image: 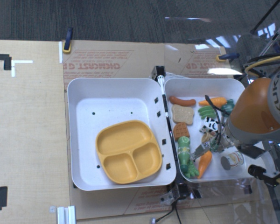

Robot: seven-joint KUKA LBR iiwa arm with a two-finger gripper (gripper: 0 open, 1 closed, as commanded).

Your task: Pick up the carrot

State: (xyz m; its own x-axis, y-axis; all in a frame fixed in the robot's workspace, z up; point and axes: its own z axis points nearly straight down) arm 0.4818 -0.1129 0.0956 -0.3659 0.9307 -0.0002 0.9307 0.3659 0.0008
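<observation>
A pale wooden bench [28, 143] carries a sheet of brown printed cardboard [112, 59], and on that sheet two shallow white bins sit side by side, clipped together along their shared edge; beyond the bench's far edge the floor is dark grey carpet [130, 8]. The left bin [84, 97] holds a yellow divided plate [128, 150] toward its near right corner. The right bin [196, 83] is crowded with toy food: a red sausage [182, 101] and a second orange piece [215, 101] near its far edge, a slice of bread [182, 115], a waffle-like biscuit [181, 130], and green vegetables [184, 155] along the left wall. The carrot [204, 163] lies tilted near the bin's near edge, just beside the green vegetables. The gripper [206, 146] hangs over the middle of the right bin, just above the carrot's upper end; whether its jaws are open or closed cannot be told, and nothing is visibly held.
</observation>
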